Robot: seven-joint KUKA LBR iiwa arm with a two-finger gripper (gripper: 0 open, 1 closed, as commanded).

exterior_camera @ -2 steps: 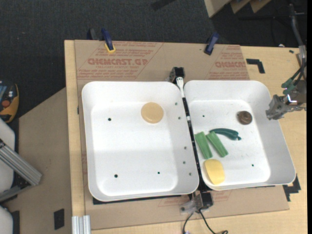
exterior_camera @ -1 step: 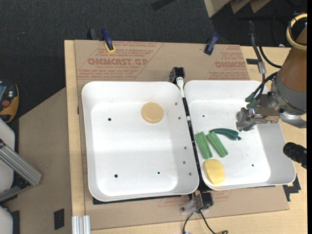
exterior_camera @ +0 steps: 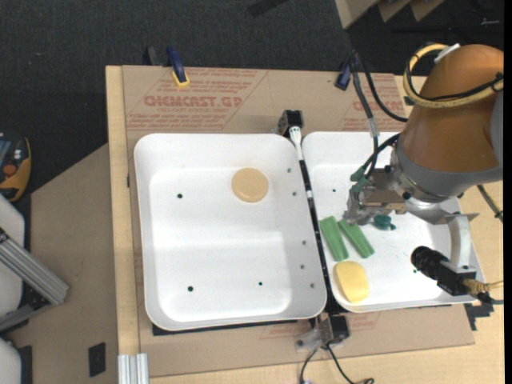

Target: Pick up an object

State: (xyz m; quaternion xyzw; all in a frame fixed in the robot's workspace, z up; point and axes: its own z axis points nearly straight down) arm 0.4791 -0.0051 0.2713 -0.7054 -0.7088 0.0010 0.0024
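My gripper point(exterior_camera: 362, 211) hangs low in the right bin point(exterior_camera: 336, 154), at its middle, under the grey and orange arm point(exterior_camera: 452, 118). Just below it and to its left lie two green sticks point(exterior_camera: 344, 238) side by side, their upper ends almost under the gripper. A small teal piece point(exterior_camera: 385, 224) lies right beside the gripper, partly hidden by it. A yellow rounded block point(exterior_camera: 351, 282) rests near the bin's front left corner. A tan round disc point(exterior_camera: 250, 186) lies in the left bin point(exterior_camera: 160, 214), toward its back.
The two bins meet along a dark central ridge point(exterior_camera: 306, 202). Cardboard point(exterior_camera: 200, 98) covers the bench around them, with clamps at its back edge. The arm covers much of the right bin's right side.
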